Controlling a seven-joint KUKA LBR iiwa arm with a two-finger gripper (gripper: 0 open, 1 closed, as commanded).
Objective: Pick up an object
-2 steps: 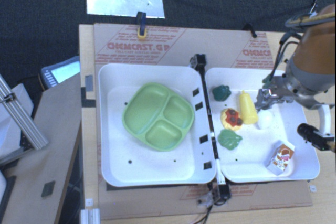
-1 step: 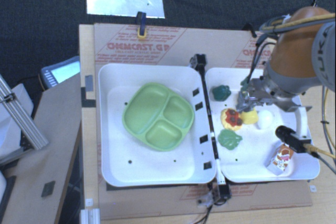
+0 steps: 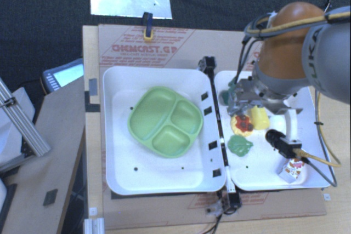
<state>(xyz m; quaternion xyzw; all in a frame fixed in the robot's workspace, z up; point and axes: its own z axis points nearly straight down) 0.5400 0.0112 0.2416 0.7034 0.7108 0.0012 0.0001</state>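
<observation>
**Left bin** point(image 3: 118, 172): shallow, white. Holds one green divided plate point(image 3: 164, 122), three compartments, lying flat near the middle. Bare floor runs all round it, widest along the near side and the left wall. The plate's right edge is near the wall shared with the other bin but not touching it.

**Right bin** point(image 3: 258, 173): shallow, white. The far half is covered from above by the arm point(image 3: 285, 46), which reaches in from the right. The open floor is the near middle strip, between the toys and the near rim.

**Gripper** point(image 3: 241, 106): low over the left part of the right bin, close to the shared wall. Released or clenched: cannot tell, as the wrist hides it. Nothing is seen grasped.

**Candidate things**, all in the right bin:
- Red and yellow toy point(image 3: 242, 125): small and lumpy, just on the near side of the gripper.
- Yellow toy point(image 3: 259, 117): smooth and blocky, touching or just beside the red and yellow toy on its right.
- Green leafy toy point(image 3: 239, 146): flat with a ragged outline, nearer than the red and yellow toy and close to the shared wall.
- White carton point(image 3: 290, 170): small, printed and tilted, in the near right corner, well apart from the other three.

**Cardboard sheet** point(image 3: 153, 46): brown, printed in red, lying under both bins.
</observation>
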